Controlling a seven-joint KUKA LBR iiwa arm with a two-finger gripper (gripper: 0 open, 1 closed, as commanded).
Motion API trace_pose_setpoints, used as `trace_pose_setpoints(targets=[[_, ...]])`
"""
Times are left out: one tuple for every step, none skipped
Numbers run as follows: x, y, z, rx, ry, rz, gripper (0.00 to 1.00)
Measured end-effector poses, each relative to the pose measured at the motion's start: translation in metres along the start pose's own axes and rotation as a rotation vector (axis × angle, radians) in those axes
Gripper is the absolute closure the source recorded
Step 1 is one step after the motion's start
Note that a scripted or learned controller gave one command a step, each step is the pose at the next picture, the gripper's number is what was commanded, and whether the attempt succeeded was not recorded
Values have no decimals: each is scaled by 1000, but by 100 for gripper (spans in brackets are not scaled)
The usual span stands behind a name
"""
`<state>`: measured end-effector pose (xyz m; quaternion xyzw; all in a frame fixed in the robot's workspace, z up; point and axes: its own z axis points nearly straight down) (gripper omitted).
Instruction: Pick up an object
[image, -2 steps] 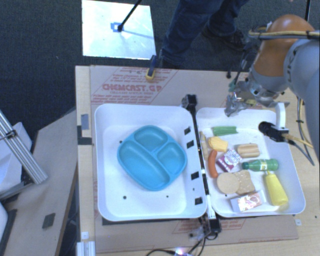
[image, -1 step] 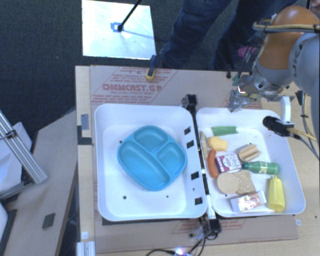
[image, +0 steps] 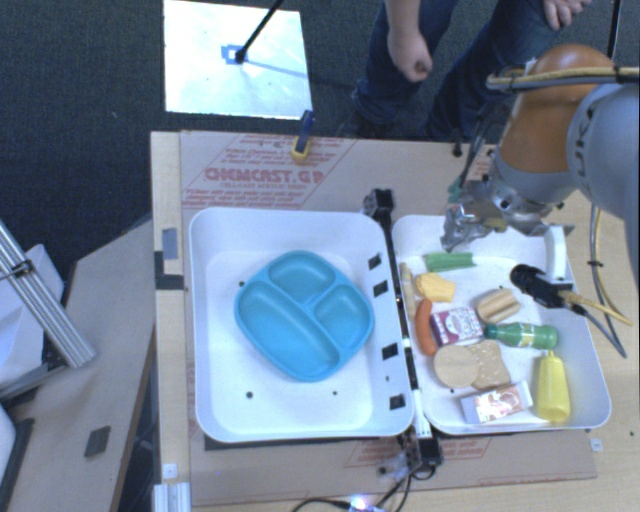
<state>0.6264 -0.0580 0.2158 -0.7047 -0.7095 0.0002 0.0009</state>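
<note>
Target candidate: flat green plastic stick (image: 447, 262), lying crosswise at the far end of the right white bin (image: 590, 405), near the divider. It is the item closest to the gripper (image: 455, 238), which hangs just above and behind it, at the bin's far rim. Open or closed: cannot tell from this angle, as the tool is seen from above against the rim. Nothing visibly held.

Neighbours:
- yellow wedge-shaped cheese toy (image: 435, 288), just beside the stick on the near side
- orange-red sausage-shaped toy (image: 425, 327), along the divider
- red-and-white packet (image: 457, 325) and tan bread-roll toy (image: 497, 303), near mid-bin
- green bottle (image: 522, 335), on its side, further out

Left white bin (image: 215, 250) holds a blue divided plastic plate (image: 303, 313), well apart.

Risks, as judged:
- The stick is thin and low, so a descent that stops short closes on air.
- The stick sits near the far wall, so a slightly offset approach may strike the rim or push the piece against it.
- The wedge lies close enough to get nudged or caught together with the stick.
- Smooth plastic may slip out on lift.
</note>
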Motion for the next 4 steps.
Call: trace_pose_setpoints(targets=[[3,-18,0,0,-1,6,100],[-5,-14,-16,-5,-1,6,100],[12,-14,-14,-3,0,1,100],[5,-13,-18,-3,-1,5,100]])
